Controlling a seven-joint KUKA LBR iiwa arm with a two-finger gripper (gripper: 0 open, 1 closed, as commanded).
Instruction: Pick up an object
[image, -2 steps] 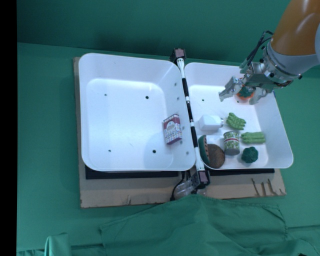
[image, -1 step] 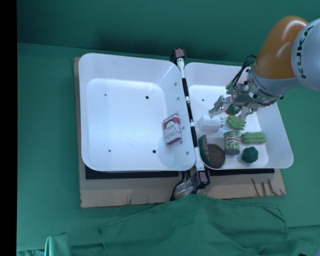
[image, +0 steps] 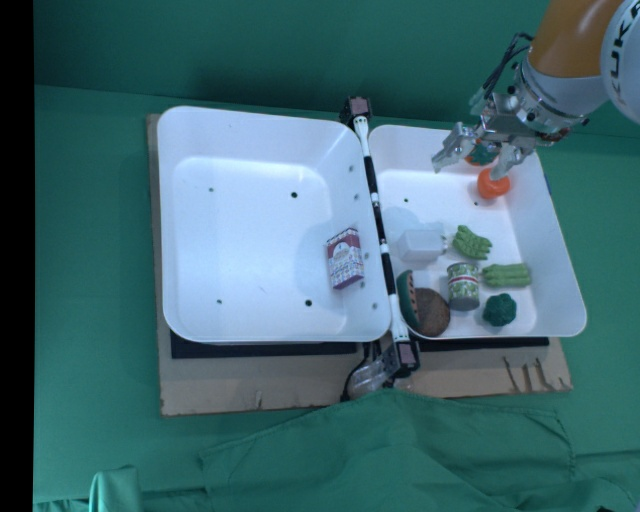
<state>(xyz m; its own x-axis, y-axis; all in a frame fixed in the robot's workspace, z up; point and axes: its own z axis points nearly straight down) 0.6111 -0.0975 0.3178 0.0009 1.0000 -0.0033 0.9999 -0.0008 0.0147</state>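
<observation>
My gripper (image: 475, 157) hangs over the far end of the right bin (image: 560, 285), its fingers spread apart and open. A small dark green thing (image: 482, 154) shows in the gap between them; I cannot tell if it touches either one. Just below the right finger (image: 503, 162) lies an orange round toy (image: 492, 184). Nearer the front of that bin lie a white cup (image: 422, 243), a green bumpy vegetable (image: 471, 242), a green pod (image: 507, 274), a small can (image: 463, 285), a broccoli piece (image: 499, 310), a watermelon slice (image: 406, 294) and a brown disc (image: 432, 312).
The left bin (image: 230, 150) holds a red and white carton (image: 343, 257) near its right wall. A black and white bar (image: 373, 200) runs between the two bins. Both stand on a cardboard sheet (image: 250, 385) on green cloth; folded cloth (image: 400, 450) lies in front.
</observation>
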